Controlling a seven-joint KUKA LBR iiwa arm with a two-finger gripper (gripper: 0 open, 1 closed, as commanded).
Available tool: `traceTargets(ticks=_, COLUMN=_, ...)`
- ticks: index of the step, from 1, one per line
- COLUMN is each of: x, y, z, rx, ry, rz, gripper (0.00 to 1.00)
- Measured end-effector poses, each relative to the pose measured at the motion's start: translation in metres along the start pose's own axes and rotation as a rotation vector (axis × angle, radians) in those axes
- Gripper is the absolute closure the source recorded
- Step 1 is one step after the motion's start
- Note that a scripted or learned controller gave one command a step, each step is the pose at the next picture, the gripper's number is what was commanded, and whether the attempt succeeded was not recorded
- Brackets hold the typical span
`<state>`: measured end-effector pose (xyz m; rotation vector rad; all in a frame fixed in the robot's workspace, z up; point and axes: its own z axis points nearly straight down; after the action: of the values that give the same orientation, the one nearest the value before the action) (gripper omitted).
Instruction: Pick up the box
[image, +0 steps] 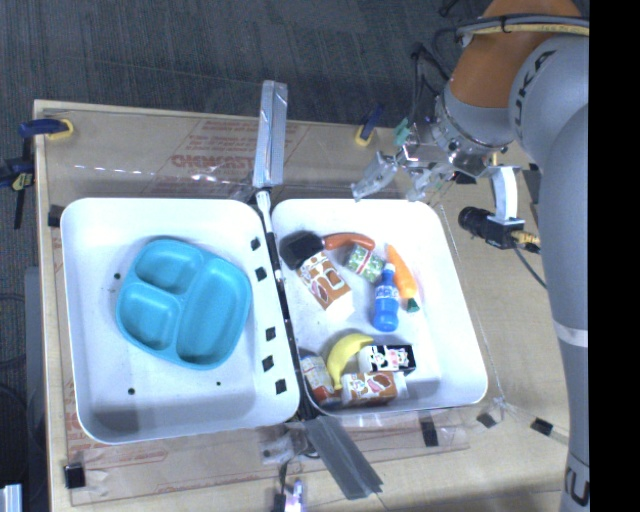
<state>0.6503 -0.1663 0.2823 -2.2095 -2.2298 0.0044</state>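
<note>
A small brown and white box lies in the right bin, near its left wall. Toward the front of that bin sit a black and white cow-patterned box and a brown printed box. My gripper hangs over the far rim of the right bin, well behind all three boxes. Its clear fingers are spread open with nothing between them.
The right bin also holds a black object, a red sausage, a green can, a carrot, a blue bottle, a banana and a small can. A blue divided tray lies in the left bin.
</note>
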Motion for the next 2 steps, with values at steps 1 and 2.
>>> traceTargets(ticks=1, x=0.000, y=-0.051, z=-0.002, rx=0.003, ry=0.001, rz=0.294, gripper=0.00)
traceTargets(ticks=2, x=-0.014, y=-0.025, z=0.134, rx=0.002, ry=0.001, rz=0.320, gripper=0.00)
